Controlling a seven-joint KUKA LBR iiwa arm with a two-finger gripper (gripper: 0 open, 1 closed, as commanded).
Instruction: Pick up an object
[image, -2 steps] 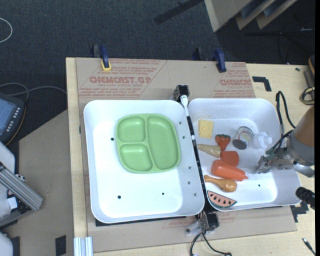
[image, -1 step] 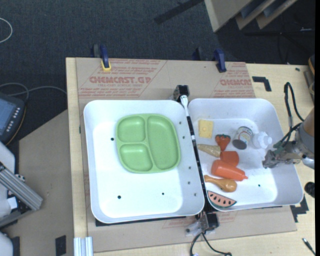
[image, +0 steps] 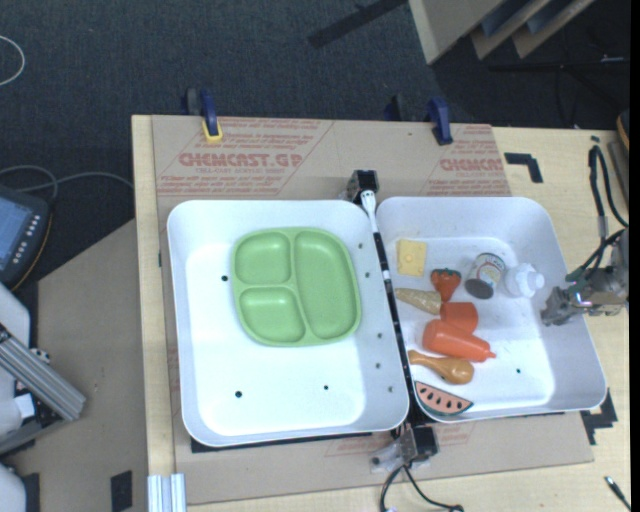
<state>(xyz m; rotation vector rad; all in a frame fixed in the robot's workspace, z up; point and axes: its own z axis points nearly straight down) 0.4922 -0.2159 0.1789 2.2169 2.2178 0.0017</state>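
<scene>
I see the pincer (image: 560, 305) over the right bin's (image: 560, 385) right rim; can't tell its state, nothing visibly held. Right bin holds an orange carrot (image: 458, 342), cheese slice (image: 411, 256), watermelon slice (image: 442, 399) and clear bottle (image: 500, 275). Left bin (image: 200, 330): green divided plate (image: 297, 286).

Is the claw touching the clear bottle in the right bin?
Apart. The camera view shows the claw at the right bin's right rim, with a strip of bare white floor between it and the bottle.
</scene>
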